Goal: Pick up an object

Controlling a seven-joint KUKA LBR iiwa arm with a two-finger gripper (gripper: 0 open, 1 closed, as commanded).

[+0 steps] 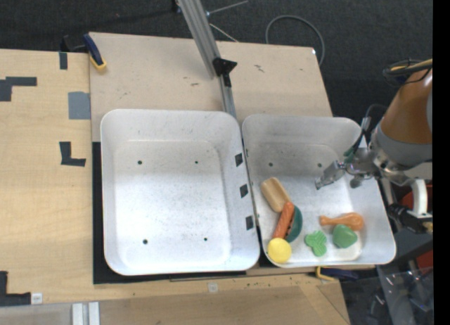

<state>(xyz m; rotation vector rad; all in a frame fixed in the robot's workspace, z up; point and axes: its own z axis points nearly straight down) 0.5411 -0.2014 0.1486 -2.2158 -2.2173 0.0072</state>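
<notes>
Toy foods, among them a carrot point(284, 219) and lemon point(279, 250), crowd the right bin's point(295, 134) six o'clock edge, while the claw point(339, 174) hangs at three o'clock, open and holding nothing.

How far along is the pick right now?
Nothing looks picked yet. The gripper is over the right bin, fingers open, with nothing between them. The bread roll, carrot, lemon and other toys lie in the bin. Descent, grasp and lift remain.

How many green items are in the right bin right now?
3. A small green piece near the front edge, a rounder green piece to its right, and a dark green one under the carrot. More could be hidden beneath.
</notes>
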